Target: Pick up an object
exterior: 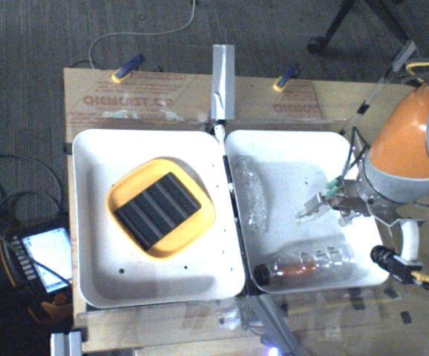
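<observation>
On the floor at the far left lies a small device with a lit screen (45, 252), ringed by dark cables. Beside it the surface (162, 99) carries a sheet of brown cardboard, pinned at its far edge by two blue-and-yellow clamps (128, 67).

The left bin (88, 221) holds a single object: a yellow tray-like piece with a black ribbed insert (161, 207), lying turned at an angle near the middle of the bin floor. A grey metal bar (223, 82) stands at the far end of the seam where the two bins meet.

The right bin (289, 154) holds two clear things. A crumpled transparent plastic piece (248, 191) lies along the bin's left wall, running from far to near. A clear plastic bottle with a dark cap (303, 265) lies on its side along the near wall, cap toward the left, with something brownish showing inside it.

The hand (309, 208) reaches in from the right, low over the right part of this bin, above the bottle and well apart from the crumpled plastic. Its pale fingertips point left, and nothing shows between them; whether they are spread or pressed together I cannot tell from this angle. Behind it rises the grey arm with its orange band (404, 139). A black office chair base (355, 6) stands on the carpet at the far right.
</observation>
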You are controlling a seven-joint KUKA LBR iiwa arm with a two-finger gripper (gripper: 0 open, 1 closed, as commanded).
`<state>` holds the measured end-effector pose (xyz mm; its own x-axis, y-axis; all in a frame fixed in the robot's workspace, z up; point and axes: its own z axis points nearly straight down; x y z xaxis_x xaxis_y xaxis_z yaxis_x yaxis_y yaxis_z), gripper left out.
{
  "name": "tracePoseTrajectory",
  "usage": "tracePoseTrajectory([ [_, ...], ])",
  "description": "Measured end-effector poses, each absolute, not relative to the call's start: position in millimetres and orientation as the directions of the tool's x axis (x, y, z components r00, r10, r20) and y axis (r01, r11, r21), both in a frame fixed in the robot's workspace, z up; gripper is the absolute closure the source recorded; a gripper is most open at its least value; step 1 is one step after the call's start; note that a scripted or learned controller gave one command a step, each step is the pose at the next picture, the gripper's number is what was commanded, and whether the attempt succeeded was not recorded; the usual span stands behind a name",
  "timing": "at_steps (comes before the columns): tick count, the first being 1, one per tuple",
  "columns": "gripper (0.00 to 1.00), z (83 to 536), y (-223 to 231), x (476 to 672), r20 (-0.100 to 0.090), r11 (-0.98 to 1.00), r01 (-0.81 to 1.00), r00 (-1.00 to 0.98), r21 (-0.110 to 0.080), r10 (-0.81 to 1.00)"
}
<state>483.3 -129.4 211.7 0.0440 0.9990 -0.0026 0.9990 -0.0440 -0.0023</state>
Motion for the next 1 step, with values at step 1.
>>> tracePoseTrajectory([
  [1,1.00,220.2,-129.1,483.9,-0.004,-0.043,0.999,0.043,-0.004,0.999],
])
